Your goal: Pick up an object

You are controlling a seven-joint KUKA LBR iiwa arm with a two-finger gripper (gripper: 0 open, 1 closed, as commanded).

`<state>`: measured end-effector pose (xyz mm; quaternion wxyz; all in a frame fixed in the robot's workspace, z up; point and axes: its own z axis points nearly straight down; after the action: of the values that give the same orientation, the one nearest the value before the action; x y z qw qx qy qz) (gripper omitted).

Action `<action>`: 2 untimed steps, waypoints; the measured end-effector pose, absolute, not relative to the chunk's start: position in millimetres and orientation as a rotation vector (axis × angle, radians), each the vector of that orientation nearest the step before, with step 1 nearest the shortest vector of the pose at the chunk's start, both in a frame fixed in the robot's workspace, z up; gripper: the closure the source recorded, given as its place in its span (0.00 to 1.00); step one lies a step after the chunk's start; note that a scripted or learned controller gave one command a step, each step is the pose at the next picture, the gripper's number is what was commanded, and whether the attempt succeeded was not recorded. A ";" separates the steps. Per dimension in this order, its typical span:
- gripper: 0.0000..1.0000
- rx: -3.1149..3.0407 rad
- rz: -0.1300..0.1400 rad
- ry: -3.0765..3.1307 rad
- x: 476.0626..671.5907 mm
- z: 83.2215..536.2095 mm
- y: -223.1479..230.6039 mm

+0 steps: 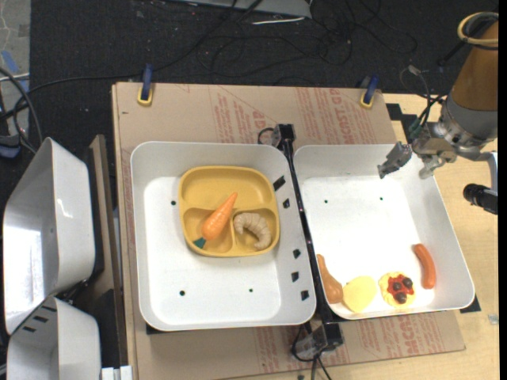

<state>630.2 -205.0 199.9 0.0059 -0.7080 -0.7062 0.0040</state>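
Dark floor strewn with black cables surrounds the counter (238, 117), a brown board printed with red lettering and pinned at its far edge by 2 yellow clamps (145, 95). 2 shallow white bins sit side by side on it, joined along a black seam. The arm (475, 77) comes in from the right, its orange band upright above a grey wrist, and the tool (413, 161) hangs over the far right corner of the right bin (372, 212). Its 2 dark fingers (394, 161) stand apart with nothing between them.

Nearest the tool, though well apart toward the near rim of the same bin, lies a small orange-red sausage (426, 265), smooth and slightly curved. Beside it, further left along that rim, sits a round yellow piece with red and dark toppings (398, 288), then a plain pale yellow disc (360, 293) just next to it, then a brown drumstick shape (328, 279) lying against the bin's left wall. The bin floor between the tool and these 4 items is bare white with a few dark dots, so nothing blocks the way.

Far to the tool's left, the left bin (158, 291) carries a yellow sectioned plate (198, 184) of glossy plastic. An orange carrot (219, 216) lies across its divider, and a pale ridged shrimp (254, 229) curls in the compartment closest to the tool. Off the counter's left edge stand white tubs (43, 220).
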 end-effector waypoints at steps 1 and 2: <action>0.00 -2.221 0.000 -2.223 633.4 209.6 -204.1; 0.00 -2.218 0.004 -2.219 629.8 146.4 -199.7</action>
<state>629.8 -199.7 146.4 0.0021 -0.7070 -0.7072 0.0014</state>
